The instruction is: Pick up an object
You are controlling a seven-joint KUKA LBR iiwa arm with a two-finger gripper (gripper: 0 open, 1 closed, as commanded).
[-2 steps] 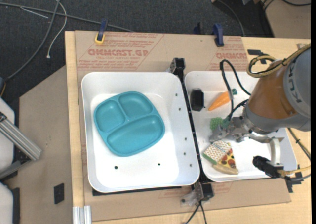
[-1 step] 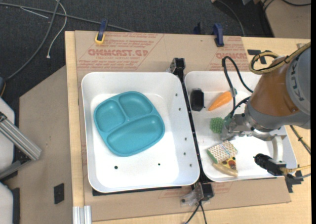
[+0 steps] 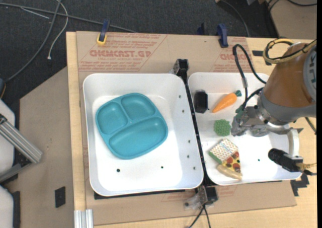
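In the camera view, the gripper (image 3: 240, 124) hung low in the right bin (image 3: 251, 80); whether it was apart or together I cannot tell. Just beside it lay a bumpy green object (image 3: 222, 127), roundish. The carrot (image 3: 225, 101) pointed up-right. A pizza slice (image 3: 227, 157) and a black block (image 3: 201, 101) lay near.

1. Arm (image 3: 289, 88): broad orange band, grey rounded casing below.
2. Black cable (image 3: 240, 68) looped along it.
3. Gripper (image 3: 237, 124): dark grey metal, blocky and compact.
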